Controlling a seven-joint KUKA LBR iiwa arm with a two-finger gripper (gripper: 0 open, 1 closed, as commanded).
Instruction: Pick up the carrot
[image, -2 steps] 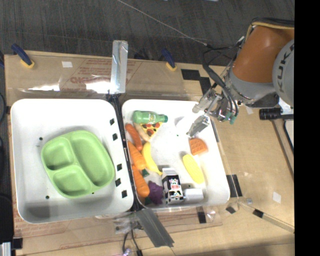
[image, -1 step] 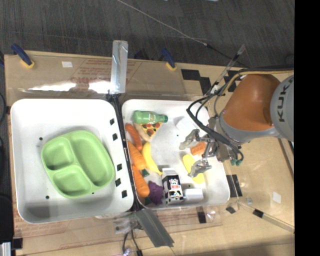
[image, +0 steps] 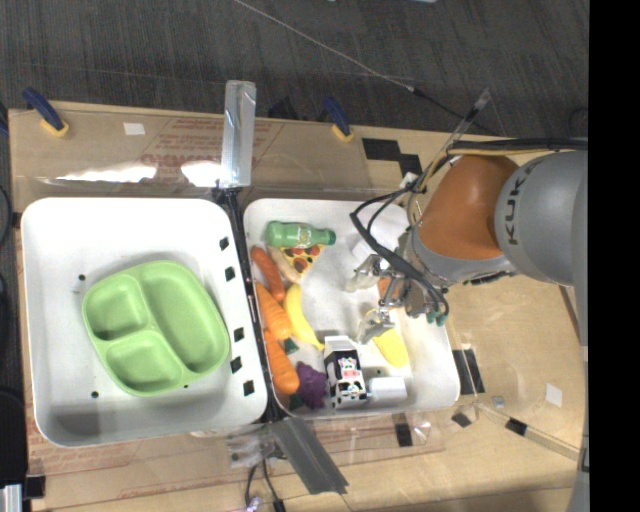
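Gripper (image: 378, 322) state: you can't tell. Carrot (image: 277, 345) well apart from it, along bin's (image: 440, 372) left wall; stiff, light, smooth. Grab mid-length.

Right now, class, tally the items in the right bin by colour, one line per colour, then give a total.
Orange: 2, the carrot and the sausage
Yellow: 2, the banana and the yellow wedge
Green: 1, the bottle
Purple: 1, the grapes
White: 1, the carton
Mixed: 1, the pizza slice
Total: 8
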